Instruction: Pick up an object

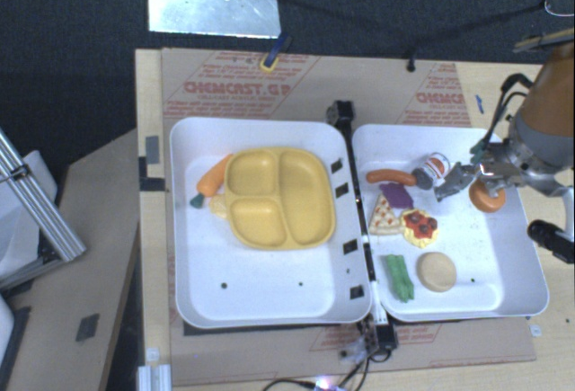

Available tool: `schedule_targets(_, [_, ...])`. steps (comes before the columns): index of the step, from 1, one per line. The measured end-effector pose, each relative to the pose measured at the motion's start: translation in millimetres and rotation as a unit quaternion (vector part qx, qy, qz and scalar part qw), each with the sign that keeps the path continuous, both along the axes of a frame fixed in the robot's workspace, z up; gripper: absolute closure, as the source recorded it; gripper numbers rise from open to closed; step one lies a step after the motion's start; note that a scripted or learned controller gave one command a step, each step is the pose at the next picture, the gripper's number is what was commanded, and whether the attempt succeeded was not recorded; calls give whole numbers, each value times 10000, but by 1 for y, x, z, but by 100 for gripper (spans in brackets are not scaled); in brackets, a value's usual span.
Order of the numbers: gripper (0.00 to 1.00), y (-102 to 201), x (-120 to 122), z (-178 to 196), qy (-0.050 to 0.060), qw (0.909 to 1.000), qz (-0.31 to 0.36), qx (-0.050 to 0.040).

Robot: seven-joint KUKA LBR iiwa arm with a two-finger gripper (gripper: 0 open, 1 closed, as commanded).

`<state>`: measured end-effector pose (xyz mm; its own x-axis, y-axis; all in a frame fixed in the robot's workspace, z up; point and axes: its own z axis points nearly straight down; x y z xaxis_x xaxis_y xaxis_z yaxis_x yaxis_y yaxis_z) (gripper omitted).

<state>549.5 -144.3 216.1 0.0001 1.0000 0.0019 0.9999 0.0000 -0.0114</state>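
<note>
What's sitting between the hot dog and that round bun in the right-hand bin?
In the camera view, between the hot dog and the bun lie a purple piece, a pizza slice and a red-topped item.

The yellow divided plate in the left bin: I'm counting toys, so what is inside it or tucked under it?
The yellow divided plate shows three bare compartments. A toy carrot lies against its left rim, a pale yellow piece pokes out beneath. Anything else underneath is covered.

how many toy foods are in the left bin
1 for sure: the carrot beside the yellow tray, on its left. A pale bit pokes out under the tray edge; more may be hidden.
</note>
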Motion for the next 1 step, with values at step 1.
schedule_targets(1, [0, 0, 3, 6, -63, 10000, 14, -12])
